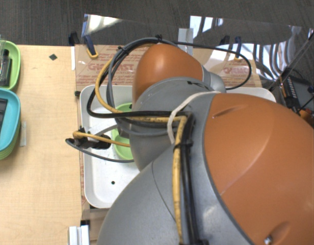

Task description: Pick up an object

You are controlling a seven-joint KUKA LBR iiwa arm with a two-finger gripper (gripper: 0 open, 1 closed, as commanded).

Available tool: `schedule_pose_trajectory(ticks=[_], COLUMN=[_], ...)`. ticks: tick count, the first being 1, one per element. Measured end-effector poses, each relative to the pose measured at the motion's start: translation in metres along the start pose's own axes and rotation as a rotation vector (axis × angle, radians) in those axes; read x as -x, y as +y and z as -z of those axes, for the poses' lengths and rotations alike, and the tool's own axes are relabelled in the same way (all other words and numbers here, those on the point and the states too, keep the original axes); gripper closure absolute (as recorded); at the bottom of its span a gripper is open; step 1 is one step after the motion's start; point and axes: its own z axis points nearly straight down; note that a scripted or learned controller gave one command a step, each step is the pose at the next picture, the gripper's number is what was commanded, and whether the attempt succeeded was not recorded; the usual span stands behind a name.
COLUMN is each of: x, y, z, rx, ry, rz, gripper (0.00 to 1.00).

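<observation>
A: Biggest thing first?

B: The arm [238, 172]. Grey casing with orange domes, it covers most of the view from the lower right up to the centre. One orange dome sits at lower right, a second, smaller one higher up near the middle.

A: Under it?

B: The bench [40, 188], pale wood, open on the left side. On it the left white bin [98, 182], its left wall and near corner bare; the arm covers the rest. A corner of the right bin [259, 92] peeks out behind the arm, upper right.

A: Cabling?

B: Black and yellow cables [108, 80] loop off the arm over the left bin's far end; a bundle of them ends at a dark connector [90, 141] over the bin's left wall.

A: The thing to pick?

B: A green object [122, 146], rounded, in the left bin, touching the arm's outline in the picture. Only its left part shows; can't tell what it is.

A: The jaws?

B: Hidden by the arm. Cannot tell how they stand or whether anything is between them.

A: Smaller items?

B: Far left edge, stacked green and blue trays [6, 116]. A small dark speck [113, 183] on the bin floor.
</observation>
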Motion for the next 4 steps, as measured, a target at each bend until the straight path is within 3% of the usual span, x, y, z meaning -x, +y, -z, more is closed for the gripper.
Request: schedule_pose_trajectory(ticks=[1, 2, 3, 4], x=[0.009, 0.006, 0.006, 0.010], y=[-0.002, -0.001, -0.001, -0.003], z=[0.167, 0.026, -0.117, 0.006], rx=[0.001, 0.001, 0.000, 0.000], ry=[0.005, 0.000, -0.002, 0.001], rz=[0.013, 0.038, -0.024, 0.106], gripper=[1.00, 1.00, 1.00, 1.00])
